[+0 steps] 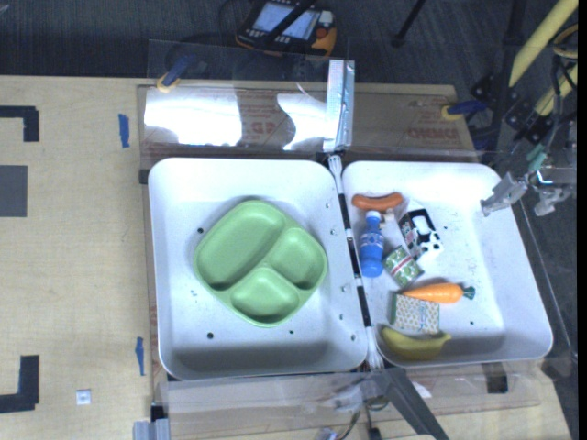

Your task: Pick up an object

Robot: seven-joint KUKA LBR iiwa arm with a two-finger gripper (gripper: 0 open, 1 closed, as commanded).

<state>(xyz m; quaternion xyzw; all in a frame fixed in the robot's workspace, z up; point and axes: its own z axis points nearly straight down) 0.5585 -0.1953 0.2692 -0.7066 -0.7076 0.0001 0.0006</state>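
From my remote station: the wooden bench (73, 246) carries two white bins, and the gripper (515, 191) hangs at the upper right rim of the right bin (500, 278). From this angle I cannot tell whether it is spread or pressed together, and I see nothing in its hold.

The left bin (183, 337) lies well away from the gripper, on the far side of the divider. The green divided plate (261, 259) sits in the middle of it.

Every candidate for picking is in the right bin, clustered along the divider side, apart from the gripper across bare white floor. The banana (415, 341) lies farthest from it, against the bin's near wall. Just above the banana rests a green patterned packet (415, 315), then the orange carrot (433, 292) lying crosswise. Beyond those, the blue bottle (371, 244) lies beside the divider. The sausage (378, 201) sits roughly level with the gripper. A black-and-white item (420, 230) is the closest piece to the gripper, with a small green packet (404, 264) just below it.
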